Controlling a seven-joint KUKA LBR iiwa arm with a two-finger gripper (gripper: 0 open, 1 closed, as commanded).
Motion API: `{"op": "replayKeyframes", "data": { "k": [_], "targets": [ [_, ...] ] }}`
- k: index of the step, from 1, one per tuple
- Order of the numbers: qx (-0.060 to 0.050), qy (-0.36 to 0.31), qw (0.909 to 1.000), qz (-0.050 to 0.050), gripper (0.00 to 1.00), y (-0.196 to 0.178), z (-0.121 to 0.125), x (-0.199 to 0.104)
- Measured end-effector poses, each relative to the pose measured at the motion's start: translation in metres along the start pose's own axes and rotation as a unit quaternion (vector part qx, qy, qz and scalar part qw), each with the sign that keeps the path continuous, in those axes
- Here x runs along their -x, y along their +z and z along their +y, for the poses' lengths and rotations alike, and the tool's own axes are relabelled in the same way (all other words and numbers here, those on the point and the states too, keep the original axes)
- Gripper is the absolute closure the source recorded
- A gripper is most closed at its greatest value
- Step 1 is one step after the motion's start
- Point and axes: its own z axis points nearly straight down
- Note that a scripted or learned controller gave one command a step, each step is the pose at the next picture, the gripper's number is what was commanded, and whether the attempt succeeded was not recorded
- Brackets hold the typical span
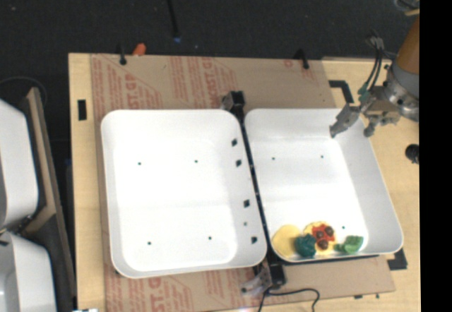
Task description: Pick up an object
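Several small objects lie in a cluster at the front edge of the right bin (367,176): a pale yellow flat piece (284,238), a teal lump (305,247), a red and dark piece (323,232) and a green piece (351,243). My gripper (354,123) hangs at the right bin's far right corner, well behind the cluster. Its two fingers stand apart, with nothing between them.
The left bin (113,183) sits beside the right one, joined by a row of black clips (244,162) along the shared edge. Both rest on a cardboard sheet (162,85) on the bench. A cable (289,296) trails at the front.
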Motion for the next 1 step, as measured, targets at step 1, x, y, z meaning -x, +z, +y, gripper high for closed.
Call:
{"op": "replayKeyframes", "data": {
  "k": [1],
  "targets": [
    [0.004, -0.001, 1.0, -0.001, 0.0, -0.0043, 0.0014, -0.0003]
  ]
}}
